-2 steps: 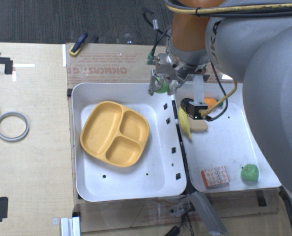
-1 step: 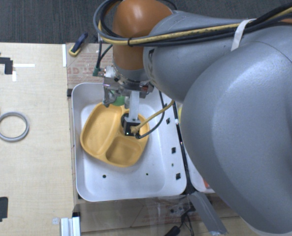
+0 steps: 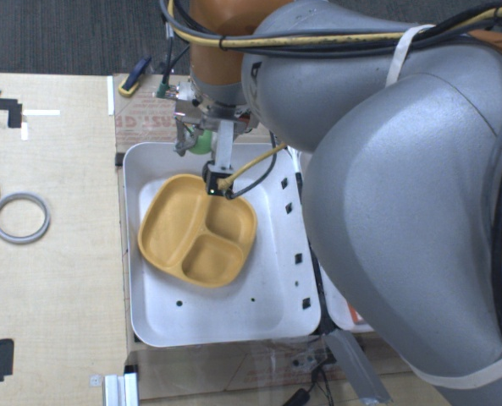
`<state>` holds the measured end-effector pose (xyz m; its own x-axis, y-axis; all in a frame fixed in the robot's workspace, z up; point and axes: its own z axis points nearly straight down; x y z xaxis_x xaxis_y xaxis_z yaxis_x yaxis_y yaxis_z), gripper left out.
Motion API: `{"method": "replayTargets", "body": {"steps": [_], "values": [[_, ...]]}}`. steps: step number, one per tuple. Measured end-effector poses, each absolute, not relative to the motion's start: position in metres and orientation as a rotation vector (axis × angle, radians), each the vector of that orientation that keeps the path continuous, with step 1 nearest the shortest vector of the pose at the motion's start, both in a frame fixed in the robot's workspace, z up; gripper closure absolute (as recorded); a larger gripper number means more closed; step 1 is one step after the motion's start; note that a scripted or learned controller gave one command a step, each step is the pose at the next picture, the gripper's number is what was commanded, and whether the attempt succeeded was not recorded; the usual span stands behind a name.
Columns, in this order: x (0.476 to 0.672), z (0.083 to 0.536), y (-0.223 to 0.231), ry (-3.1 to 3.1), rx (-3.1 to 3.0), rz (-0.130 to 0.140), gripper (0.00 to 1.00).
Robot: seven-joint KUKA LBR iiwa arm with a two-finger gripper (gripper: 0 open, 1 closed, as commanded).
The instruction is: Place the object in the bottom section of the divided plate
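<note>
Step in hand: carrying, as I judge it. The gripper (image 3: 198, 146) hangs over the far edge of the white bin (image 3: 134, 252), and nothing has been set down in the plate yet.
Gripper state: I cannot tell how wide it stands. A small pale green object (image 3: 203, 139) shows right at its tip, but whether it is truly clamped cannot be made out.
Task's thing: the green object, right at the gripper and above the bin's far rim, clear of the plate.
Divided plate (image 3: 176, 222): tan, lying flat in the bin, just on the camera's side of the gripper. It has one large section and two smaller ones, and all look bare.
Bottom section (image 3: 210, 262): the compartment farthest from the gripper, toward the camera.
Next move: it likely calls for travelling across the plate toward the camera, past the dividing ridges, then lowering over that section before letting go.
Bin's contents: the plate alone, on the bin's white floor.
Desk (image 3: 56, 311): a roll of tape (image 3: 18, 216) lies well off to the gripper's side, outside the bin.
</note>
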<state>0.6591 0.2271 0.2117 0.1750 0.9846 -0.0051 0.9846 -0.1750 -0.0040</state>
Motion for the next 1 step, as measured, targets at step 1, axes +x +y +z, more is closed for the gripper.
{"method": "replayTargets", "body": {"steps": [1], "values": [[0.6590, 0.2119, 0.2275, 2.018, 2.408, -0.010, 0.00]]}}
